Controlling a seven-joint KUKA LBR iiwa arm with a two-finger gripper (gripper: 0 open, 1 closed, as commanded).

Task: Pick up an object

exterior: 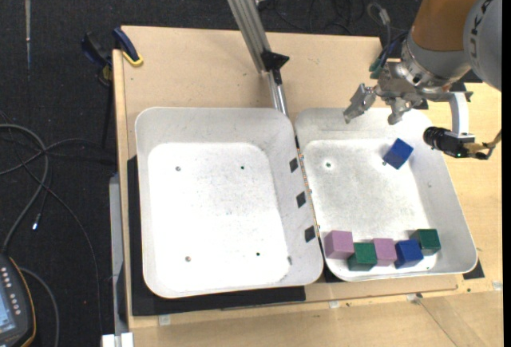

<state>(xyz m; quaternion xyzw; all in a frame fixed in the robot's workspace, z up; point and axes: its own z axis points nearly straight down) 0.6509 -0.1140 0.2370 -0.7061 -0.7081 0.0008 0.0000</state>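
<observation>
My gripper [377, 108] hangs over the far edge of the right bin [447, 202], open, with its two fingers spread wide and nothing between them. A blue cube [398, 153] sits tilted in the right bin just below and slightly right of the fingers, apart from them. Along the bin's front edge lies a row of small blocks: a pink one [339, 242], a green one [363, 255], a second pink one [385, 251], a blue one [409, 252] and a second green one [428, 239].
The left bin [152, 178] stands beside the right one, joined by a divider with dark clips [302, 198]. A slanted metal pole [247, 14] runs down to the bins' far junction. A blue and yellow clamp [124, 46] grips the bench's far left corner.
</observation>
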